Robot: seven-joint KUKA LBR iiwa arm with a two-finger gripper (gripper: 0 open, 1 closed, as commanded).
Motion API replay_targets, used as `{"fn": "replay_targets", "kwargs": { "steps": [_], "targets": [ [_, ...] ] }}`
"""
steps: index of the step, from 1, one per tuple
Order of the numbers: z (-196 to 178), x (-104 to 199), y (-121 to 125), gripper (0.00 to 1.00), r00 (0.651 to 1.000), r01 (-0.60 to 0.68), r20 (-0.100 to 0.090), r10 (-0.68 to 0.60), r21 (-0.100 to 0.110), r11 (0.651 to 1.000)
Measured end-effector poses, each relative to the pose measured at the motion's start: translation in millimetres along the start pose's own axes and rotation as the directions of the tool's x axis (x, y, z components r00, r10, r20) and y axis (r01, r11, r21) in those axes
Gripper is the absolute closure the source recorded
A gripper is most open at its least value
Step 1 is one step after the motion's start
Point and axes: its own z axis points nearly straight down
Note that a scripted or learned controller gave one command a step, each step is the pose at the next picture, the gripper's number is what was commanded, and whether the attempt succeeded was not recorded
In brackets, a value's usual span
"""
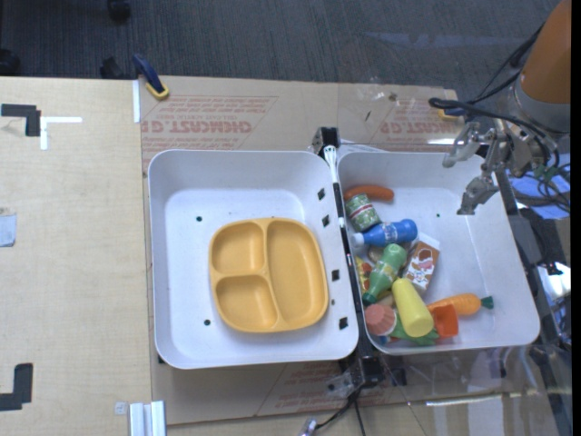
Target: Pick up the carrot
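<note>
The carrot (pixel 461 304) lies in the right bin (pixel 495 243), down at about five o'clock on the bin's floor, its orange body running roughly level with a small green tip pointing toward the bin's right wall. Just at its nine o'clock side sits an orange-red block (pixel 444 320), touching or nearly touching it, and beyond that a yellow bottle (pixel 410 309) leans on a slant. The rest of the toys crowd the bin's left side: a green bottle (pixel 385 272), a blue bottle (pixel 392 234), a small green-labelled can (pixel 362 213), a red-orange sausage (pixel 369 192) up at eleven o'clock, and a white snack packet (pixel 421 265) near the middle. The hand (pixel 486 166) hangs at about one o'clock over the right bin, well apart from the carrot, at the end of the grey arm that comes in from three o'clock. Its metal fingers (pixel 474 194) stand spread apart with nothing between them, one of them pointing down toward the bin's upper right floor. The left bin (pixel 172 262) holds a yellow divided plate (pixel 269 273) at its centre, with three compartments. Both bins rest on a cardboard sheet (pixel 236 116) laid over the pale wooden surface (pixel 68 243).
</note>
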Motion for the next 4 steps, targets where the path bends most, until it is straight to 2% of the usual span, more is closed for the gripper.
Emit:
{"fn": "replay_targets", "kwargs": {
  "steps": [1, 2, 3, 4],
  "targets": [
    [30, 50, -20, 0.00, 0.947, 0.321, 0.001, -0.321, -0.001, 0.947],
    [81, 111, -47, 0.00, 0.912, 0.411, 0.001, -0.411, -0.001, 0.912],
    [77, 138, -47, 0.00, 0.713, 0.701, 0.002, -0.701, 0.000, 0.713],
    [131, 150, -46, 0.00, 0.461, 0.887, 0.003, -0.887, -0.003, 0.461]
  ]
}}
